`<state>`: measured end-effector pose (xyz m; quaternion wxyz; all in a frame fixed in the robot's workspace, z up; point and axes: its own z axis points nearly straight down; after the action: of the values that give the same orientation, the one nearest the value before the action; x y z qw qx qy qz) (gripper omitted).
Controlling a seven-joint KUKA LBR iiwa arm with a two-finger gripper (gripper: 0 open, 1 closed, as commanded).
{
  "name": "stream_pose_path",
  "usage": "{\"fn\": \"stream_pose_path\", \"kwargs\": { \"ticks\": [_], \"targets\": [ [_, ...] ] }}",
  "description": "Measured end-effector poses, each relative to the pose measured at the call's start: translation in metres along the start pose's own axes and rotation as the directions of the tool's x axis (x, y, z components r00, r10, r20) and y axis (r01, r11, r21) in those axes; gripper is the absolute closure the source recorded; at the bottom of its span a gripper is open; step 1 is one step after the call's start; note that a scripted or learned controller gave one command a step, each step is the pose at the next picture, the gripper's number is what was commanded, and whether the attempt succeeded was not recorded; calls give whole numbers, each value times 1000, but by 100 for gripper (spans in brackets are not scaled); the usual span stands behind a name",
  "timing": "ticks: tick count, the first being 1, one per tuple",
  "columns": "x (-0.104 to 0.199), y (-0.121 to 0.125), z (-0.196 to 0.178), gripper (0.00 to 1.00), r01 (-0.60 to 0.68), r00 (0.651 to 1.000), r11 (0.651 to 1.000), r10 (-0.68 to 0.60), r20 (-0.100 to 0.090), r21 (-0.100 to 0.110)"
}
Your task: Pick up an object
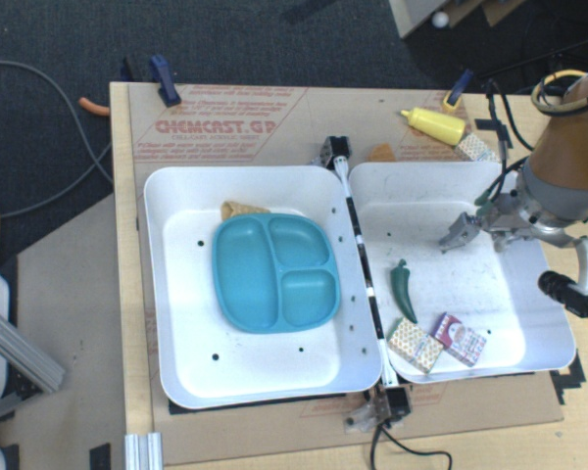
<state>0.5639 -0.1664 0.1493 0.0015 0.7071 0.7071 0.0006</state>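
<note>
In the right bin [529,355] lie a green pepper [403,290], a checkered box [414,346] and a red-and-white packet [460,338], all near its front left. My gripper [478,237] hangs over the back middle of that bin, up and to the right of the pepper. Its fingers [458,234] stand apart, open, with nothing between them. A blue divided plate [274,270] fills the middle of the left bin [176,262], with a tan object [240,210] poking out from under its far edge.
A yellow object [434,123] lies on the bench behind the right bin. Blue clamps [163,78] hold the board at the back corners. The arm's grey body [568,164] stands over the right bin's right side.
</note>
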Motion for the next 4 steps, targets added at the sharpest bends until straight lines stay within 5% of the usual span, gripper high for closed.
{"fn": "stream_pose_path", "kwargs": {
  "ticks": [1,2,3,4],
  "targets": [
    [60,6,1,0,1,1000,1000,-1,-3,5],
    [69,-11,65,0,0,1000,1000,0,-2,5],
    [69,-11,55,100,-1,1000,1000,1,-1,2],
    [69,-11,55,0,-1,1000,1000,1,-1,3]
  ]
}}
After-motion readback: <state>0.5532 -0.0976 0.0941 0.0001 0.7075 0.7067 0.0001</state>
